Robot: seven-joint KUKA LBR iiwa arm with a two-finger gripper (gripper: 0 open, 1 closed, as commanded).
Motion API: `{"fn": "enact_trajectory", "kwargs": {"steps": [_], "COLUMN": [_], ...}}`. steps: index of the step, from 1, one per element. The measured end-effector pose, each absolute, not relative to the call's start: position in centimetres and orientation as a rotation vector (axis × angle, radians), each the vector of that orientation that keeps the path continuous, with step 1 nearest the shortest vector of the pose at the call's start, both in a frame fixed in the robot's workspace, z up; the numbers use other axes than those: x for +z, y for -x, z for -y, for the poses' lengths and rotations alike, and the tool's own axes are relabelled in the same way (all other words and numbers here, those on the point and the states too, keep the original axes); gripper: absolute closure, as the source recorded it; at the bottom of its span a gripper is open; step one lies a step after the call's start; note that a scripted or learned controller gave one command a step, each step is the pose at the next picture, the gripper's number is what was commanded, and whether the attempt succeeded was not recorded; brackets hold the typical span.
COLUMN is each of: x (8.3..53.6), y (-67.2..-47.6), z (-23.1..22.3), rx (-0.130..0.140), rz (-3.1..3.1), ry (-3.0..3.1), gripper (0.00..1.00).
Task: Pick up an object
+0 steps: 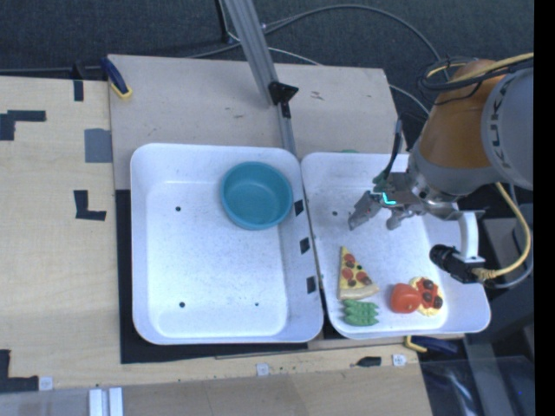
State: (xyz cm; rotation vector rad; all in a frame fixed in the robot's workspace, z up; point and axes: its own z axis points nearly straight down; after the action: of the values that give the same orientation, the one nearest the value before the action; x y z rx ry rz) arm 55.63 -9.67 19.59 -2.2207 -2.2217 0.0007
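My gripper (pixel 378 218) hangs over the middle of the right bin (pixel 334 180), its two fingers spread open with nothing between them. Below it lies a pizza slice toy (pixel 354 275), and a small green toy (pixel 361 313) sits just under that slice. A red tomato-like toy (pixel 404 298) and a yellow and red toy (pixel 427 295) rest side by side near the bin's front right corner. In the left bin (pixel 165 258) a blue bowl (pixel 256 195) stands upright at the far right.
The arm's orange and grey body (pixel 464 137) looms over the right bin's far right side. A grey pole (pixel 256 46) slants down to the gap between the bins. Black cables (pixel 473 267) hang beside the right bin.
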Motion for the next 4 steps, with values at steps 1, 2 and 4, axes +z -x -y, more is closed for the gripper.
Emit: {"fn": "enact_trajectory", "kwargs": {"steps": [1,2,4], "x": [19.6,15.2,9.0], "y": [-55.6,-55.5,-56.0], "z": [9.7,9.2,9.4], "rx": [0.001,0.004,-0.001], "rz": [2.222,2.22,2.223], "ry": [2.221,2.218,2.222], "gripper": [0.0,0.0,0.0]}}
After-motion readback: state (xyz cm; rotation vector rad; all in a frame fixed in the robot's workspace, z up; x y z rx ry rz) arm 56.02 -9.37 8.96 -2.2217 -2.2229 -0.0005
